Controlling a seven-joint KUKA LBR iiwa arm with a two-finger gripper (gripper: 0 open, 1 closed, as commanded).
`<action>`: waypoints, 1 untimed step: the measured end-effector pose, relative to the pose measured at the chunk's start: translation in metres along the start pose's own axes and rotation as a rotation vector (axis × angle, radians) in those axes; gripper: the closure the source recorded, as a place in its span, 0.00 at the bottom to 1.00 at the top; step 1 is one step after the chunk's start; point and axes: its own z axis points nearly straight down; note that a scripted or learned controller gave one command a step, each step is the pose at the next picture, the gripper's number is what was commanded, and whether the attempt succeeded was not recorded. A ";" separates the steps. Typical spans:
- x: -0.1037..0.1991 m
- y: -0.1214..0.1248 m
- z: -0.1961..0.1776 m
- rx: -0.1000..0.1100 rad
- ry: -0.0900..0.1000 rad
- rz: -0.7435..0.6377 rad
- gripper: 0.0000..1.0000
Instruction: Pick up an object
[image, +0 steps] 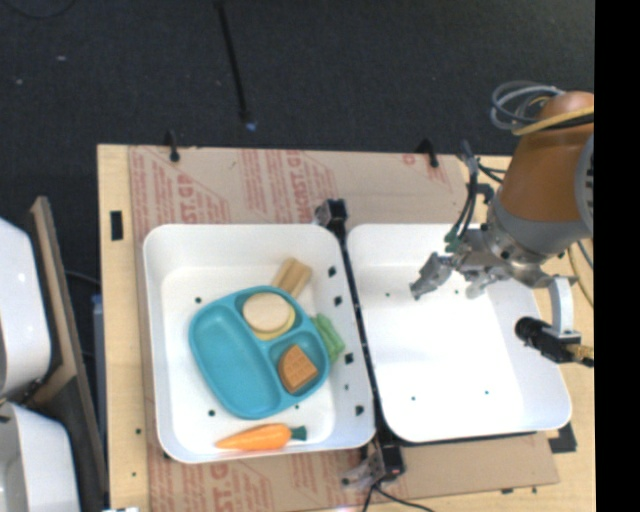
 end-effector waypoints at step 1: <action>0.000 0.001 -0.003 -0.006 0.000 -0.001 0.00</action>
